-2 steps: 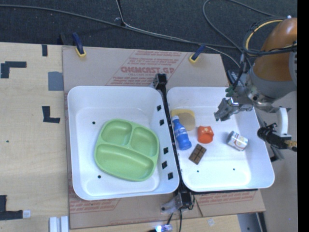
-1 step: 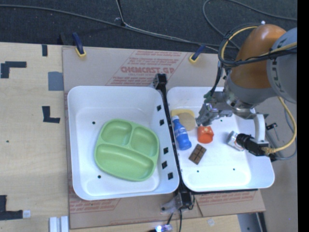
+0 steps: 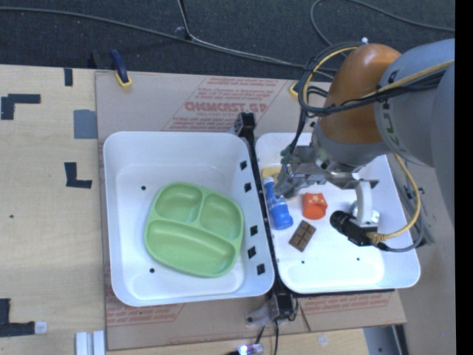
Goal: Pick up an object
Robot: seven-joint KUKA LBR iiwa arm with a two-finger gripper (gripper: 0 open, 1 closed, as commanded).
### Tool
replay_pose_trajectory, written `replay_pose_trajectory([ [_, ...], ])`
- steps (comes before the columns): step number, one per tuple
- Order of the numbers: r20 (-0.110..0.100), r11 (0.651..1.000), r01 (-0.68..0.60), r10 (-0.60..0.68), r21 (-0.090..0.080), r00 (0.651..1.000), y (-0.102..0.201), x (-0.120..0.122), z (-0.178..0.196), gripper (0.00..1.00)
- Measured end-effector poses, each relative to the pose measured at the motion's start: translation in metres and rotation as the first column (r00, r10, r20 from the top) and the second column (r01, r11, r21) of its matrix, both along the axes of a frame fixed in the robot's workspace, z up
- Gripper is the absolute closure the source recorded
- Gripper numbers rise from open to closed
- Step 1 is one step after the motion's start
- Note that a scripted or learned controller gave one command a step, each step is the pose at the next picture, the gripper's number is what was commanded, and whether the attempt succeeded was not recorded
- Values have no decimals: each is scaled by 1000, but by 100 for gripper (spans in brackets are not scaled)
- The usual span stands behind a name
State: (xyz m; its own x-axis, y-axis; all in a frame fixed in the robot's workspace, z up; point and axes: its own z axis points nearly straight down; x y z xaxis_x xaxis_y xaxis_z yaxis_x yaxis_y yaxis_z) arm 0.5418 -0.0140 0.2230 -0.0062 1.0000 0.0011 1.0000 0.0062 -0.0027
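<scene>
Apparently nearest candidate: blue bottle-like object, lying in right bin close to its left wall, directly under gripper. Looks like light rigid plastic, rounded and probably smooth, so may roll or slip. Best grasp: across narrow body, mid-length. Gripper hangs over its upper end; cannot tell how wide it stands, nor whether anything held. Orange block just beside, to right. Brown bar near. Yellow piece beyond upper end. Green divided plate in left bin, well apart.
</scene>
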Motion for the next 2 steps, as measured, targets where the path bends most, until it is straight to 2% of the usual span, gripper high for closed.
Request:
replay_pose_trajectory([
  [1,-1,1000,0,0,0,1000,58,-14,-9,100],
  [2,1,1000,-2,2,0,1000,110,-19,2,100],
])
